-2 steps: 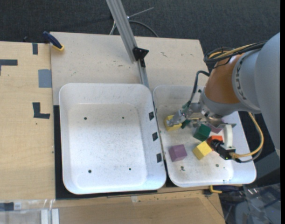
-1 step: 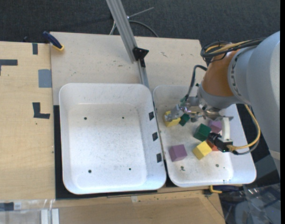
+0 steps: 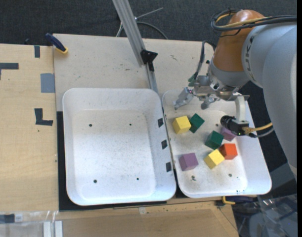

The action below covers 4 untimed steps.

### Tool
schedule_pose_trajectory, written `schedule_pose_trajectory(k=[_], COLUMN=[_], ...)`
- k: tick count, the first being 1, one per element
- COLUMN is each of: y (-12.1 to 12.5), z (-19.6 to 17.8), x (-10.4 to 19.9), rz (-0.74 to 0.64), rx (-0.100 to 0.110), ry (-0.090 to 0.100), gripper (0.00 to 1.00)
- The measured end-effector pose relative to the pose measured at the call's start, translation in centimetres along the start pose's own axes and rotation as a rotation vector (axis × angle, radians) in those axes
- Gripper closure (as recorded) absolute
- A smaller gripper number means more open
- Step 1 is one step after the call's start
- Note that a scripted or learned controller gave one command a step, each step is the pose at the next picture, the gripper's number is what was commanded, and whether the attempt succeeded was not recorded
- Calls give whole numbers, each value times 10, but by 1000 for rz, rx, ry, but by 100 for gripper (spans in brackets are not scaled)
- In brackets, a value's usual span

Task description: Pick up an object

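Several small cubes lie in the right bin (image 3: 249, 181): a yellow cube (image 3: 181, 125) touching a dark green cube (image 3: 196, 122), another green cube (image 3: 214, 139), a small purple piece (image 3: 228, 134), an orange cube (image 3: 230, 151), a second yellow cube (image 3: 214, 158) and a purple cube (image 3: 188, 161). My gripper (image 3: 194, 101) hangs over the far end of this bin, just beyond the yellow and green pair. It is open, with its fingers (image 3: 182, 100) spread apart and nothing between them.
The left bin (image 3: 71, 132) sits beside the right one, their rims meeting in the middle. A slanted metal pole (image 3: 133, 31) comes down to the far edge between the bins. The arm's grey body (image 3: 274, 58) covers the right side.
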<state>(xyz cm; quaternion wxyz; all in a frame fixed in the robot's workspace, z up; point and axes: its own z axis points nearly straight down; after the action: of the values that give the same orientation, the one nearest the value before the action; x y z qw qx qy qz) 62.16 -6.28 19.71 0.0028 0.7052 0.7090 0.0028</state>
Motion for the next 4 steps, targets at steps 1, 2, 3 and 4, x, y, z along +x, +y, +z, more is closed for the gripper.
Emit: schedule_pose_trajectory(k=[1,2,3,4], y=[-24,-37,-39,-39], z=[62,86,77,106], x=[-63,-107,-109,-79], rz=[10,-2,1,2], rx=[16,2,6,11], ry=[-3,2,1,0], gripper=[0,0,100,100])
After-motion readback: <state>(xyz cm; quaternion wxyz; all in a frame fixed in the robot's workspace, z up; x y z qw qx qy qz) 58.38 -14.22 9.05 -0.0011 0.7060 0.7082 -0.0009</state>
